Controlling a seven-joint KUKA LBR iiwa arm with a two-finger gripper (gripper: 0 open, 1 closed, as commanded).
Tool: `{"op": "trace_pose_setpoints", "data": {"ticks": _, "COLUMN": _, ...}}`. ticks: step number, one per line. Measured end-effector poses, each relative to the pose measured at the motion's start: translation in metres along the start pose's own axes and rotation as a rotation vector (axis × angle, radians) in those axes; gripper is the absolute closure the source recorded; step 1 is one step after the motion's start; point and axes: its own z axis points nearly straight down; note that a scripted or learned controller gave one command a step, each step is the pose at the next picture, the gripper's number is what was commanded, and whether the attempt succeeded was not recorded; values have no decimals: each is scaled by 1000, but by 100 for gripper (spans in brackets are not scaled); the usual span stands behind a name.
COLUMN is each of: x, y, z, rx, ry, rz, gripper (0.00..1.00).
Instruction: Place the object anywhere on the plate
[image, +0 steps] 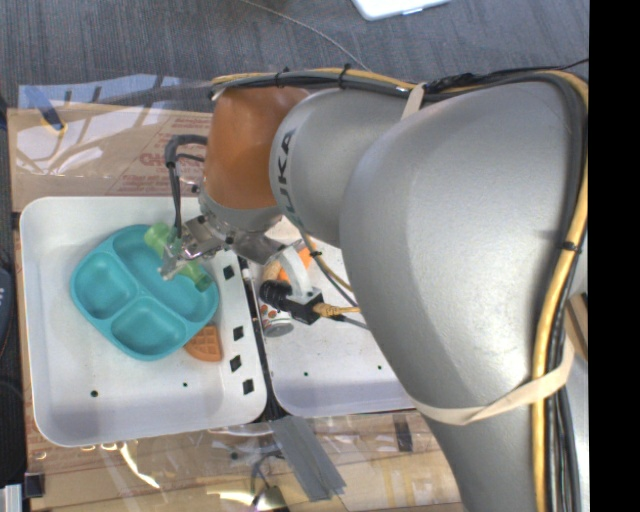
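Now green obj (160, 238) on teal plate (120, 300).

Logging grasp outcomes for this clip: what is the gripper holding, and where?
Cannot be told: the gripper is over the plate among green pieces, its fingertips unclear.

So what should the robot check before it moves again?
1. Plate lies flat in the left bin: ok.
2. Gripper is over the plate's right part: ok.
3. Green thing at the gripper is over the plate: ok.
4. Green thing really held: cannot tell.
5. Orange thing stays off the plate, at its lower edge: ok.
6. Plate has free space for dropping: ok, two sections look free.
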Motion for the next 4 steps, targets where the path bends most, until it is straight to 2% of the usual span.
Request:
{"op": "trace_pose_setpoints", "data": {"ticks": 1, "x": -40, "y": -21, "z": -40, "rx": -7, "ry": -5, "rz": -334, "gripper": 100}}
{"op": "trace_pose_setpoints", "data": {"ticks": 2, "x": 0, "y": 5, "z": -31, "rx": -7, "ry": -6, "rz": -650, "gripper": 100}}
{"op": "trace_pose_setpoints", "data": {"ticks": 3, "x": -15, "y": -40, "z": -62, "rx": -5, "ry": -6, "rz": -908, "gripper": 100}}
{"op": "trace_pose_setpoints", "data": {"ticks": 4, "x": -15, "y": -40, "z": -61, "rx": -5, "ry": -5, "rz": -908, "gripper": 0}}
